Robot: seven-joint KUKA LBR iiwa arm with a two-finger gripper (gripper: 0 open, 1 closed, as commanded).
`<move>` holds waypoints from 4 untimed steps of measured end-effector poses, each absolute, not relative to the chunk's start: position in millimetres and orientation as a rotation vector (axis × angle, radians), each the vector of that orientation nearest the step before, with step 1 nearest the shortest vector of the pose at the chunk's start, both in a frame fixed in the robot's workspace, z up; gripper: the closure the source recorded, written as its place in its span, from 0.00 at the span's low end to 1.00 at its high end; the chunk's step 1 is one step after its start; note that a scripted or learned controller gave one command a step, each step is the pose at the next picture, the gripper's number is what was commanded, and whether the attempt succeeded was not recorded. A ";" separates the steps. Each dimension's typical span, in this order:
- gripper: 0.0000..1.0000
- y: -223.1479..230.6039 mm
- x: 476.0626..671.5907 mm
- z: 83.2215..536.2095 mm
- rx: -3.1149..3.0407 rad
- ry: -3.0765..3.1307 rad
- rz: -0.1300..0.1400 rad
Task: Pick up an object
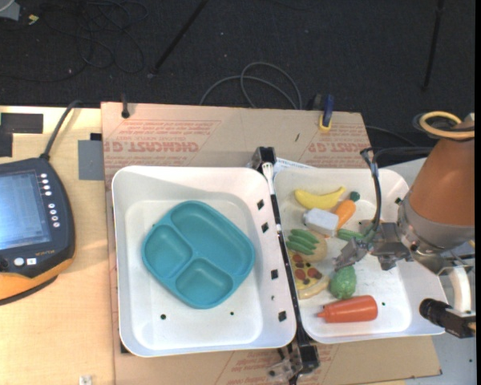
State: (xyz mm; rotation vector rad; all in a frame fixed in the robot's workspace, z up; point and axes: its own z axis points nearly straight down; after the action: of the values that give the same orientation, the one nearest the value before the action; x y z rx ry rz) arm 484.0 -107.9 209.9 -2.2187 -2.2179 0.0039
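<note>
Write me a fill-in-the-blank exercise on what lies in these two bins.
1. The teal divided tray lies in the ____ bin of the view.
2. The yellow banana lies in the ____ bin of the view.
3. The red sausage lies nearest that bin's ____ edge.
4. The gripper is over the ____ bin.

Missing words: left; right; near; right.

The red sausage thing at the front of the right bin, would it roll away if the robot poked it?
Probably. The red sausage looks round and long, lying on its side on the smooth bin floor, so a sideways push might roll it. It looks like shiny plastic, so likely light and a bit slippery.
</note>
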 end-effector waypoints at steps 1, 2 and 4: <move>0.00 -137.0 499.5 86.6 -2.216 -2.214 -0.001; 0.00 -105.7 515.2 89.4 -2.223 -2.223 0.000; 1.00 -121.0 478.6 101.7 -2.235 -2.215 -0.007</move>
State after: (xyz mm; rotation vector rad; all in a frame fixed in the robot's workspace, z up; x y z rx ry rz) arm 478.6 -121.0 101.7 -2.2355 -2.2153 -0.0072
